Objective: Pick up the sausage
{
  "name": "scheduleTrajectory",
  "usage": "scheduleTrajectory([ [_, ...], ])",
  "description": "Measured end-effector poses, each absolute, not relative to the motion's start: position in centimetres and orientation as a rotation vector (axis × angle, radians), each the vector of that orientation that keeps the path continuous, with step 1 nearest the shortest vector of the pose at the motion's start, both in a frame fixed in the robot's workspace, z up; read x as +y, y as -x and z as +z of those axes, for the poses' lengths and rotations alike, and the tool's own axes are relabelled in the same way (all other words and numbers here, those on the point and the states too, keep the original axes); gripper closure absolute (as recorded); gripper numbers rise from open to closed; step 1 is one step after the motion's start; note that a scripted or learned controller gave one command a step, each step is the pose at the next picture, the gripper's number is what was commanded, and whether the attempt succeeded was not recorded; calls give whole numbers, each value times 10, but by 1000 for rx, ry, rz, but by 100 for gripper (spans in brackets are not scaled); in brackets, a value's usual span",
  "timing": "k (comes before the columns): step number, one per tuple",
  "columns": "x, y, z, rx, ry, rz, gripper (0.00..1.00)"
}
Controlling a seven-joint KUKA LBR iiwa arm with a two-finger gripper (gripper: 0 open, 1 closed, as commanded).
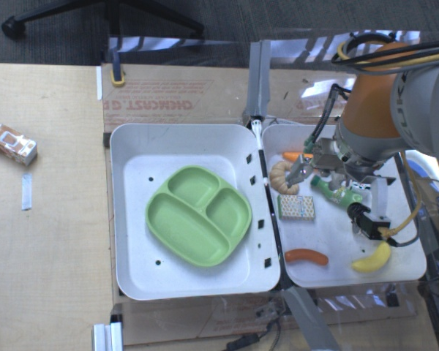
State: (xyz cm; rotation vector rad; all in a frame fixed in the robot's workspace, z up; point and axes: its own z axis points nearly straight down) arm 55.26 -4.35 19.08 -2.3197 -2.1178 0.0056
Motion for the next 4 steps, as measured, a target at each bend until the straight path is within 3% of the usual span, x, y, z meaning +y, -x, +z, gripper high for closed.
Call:
scheduleTrajectory([
  [1, -94, -501, 90, -2086, 2345, 5, 0],
  [2, -95, -476, 91, -2195, 2243, 4, 0],
  [3, -114, -476, 91, -2415, 2005, 3, 0],
  [4, -99, -477, 90, -2500, 1898, 3, 0],
])
